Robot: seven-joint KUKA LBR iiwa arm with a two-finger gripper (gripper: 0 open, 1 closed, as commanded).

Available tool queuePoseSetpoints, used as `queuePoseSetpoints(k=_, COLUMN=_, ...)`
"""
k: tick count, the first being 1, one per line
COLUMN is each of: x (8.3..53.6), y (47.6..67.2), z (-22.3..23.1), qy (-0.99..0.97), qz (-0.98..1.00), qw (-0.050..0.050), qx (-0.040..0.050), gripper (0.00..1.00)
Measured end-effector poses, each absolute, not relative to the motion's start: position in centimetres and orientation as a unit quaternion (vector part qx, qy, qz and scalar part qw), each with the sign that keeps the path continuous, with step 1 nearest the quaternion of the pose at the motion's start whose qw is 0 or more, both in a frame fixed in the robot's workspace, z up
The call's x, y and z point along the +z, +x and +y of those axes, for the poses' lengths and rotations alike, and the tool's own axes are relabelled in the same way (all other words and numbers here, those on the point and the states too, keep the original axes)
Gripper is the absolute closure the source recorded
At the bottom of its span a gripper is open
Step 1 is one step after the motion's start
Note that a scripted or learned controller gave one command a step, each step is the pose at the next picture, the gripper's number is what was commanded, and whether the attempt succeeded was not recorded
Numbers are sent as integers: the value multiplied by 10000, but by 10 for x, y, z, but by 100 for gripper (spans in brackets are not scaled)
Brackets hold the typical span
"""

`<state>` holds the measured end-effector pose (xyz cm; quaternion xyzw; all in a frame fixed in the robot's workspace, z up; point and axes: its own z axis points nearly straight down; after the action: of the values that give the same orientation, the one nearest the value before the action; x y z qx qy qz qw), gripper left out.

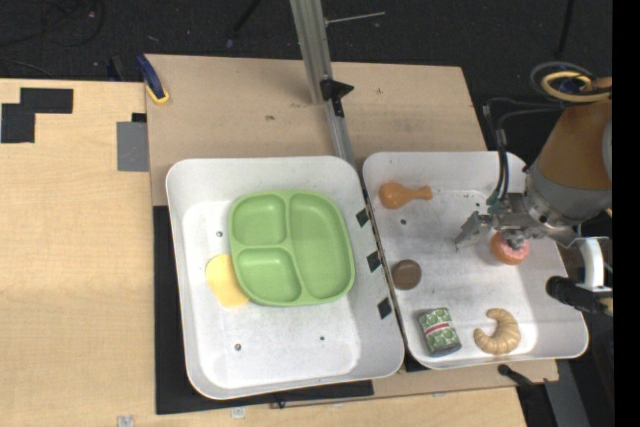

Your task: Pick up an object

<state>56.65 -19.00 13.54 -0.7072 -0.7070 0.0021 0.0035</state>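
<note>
Right bin (560, 340), contents: five items.

- Pink-red round object (511, 249), one. Touching or directly under the gripper (503, 233), at its lower right; no long axis to speak of. Whether the gripper is open, closed or gripping cannot be told from here.
- Orange pear-shaped piece (402, 195), one, bin's upper left.
- Brown disc (406, 274), one, left edge.
- Green packet (438, 331), one, lower left.
- Croissant (499, 331), one, lower middle.

Left bin (290, 360): green divided plate (292, 247), one; yellow piece (224, 281), one, at the plate's lower left.

Count: 2 white bins (200, 215). 1 green divided plate (292, 247), 1 yellow piece (225, 281), 1 orange drumstick (403, 195), 1 brown disc (406, 274), 1 green can (438, 331), 1 croissant (499, 331), 1 pink-red item (511, 248).
</note>
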Motion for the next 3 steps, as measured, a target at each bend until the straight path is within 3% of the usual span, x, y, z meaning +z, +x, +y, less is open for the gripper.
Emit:
queuePoseSetpoints(k=1, x=102, y=568, z=-191, qy=-7072, qz=-7070, qw=-21, qx=-9, gripper=0)
queuePoseSetpoints(k=2, x=110, y=567, z=-192, qy=-7084, qz=-7058, qw=-15, qx=4, gripper=100)
queuePoseSetpoints(k=3, x=155, y=562, z=-189, qy=-7070, qz=-7072, qw=-4, qx=-4, gripper=100)
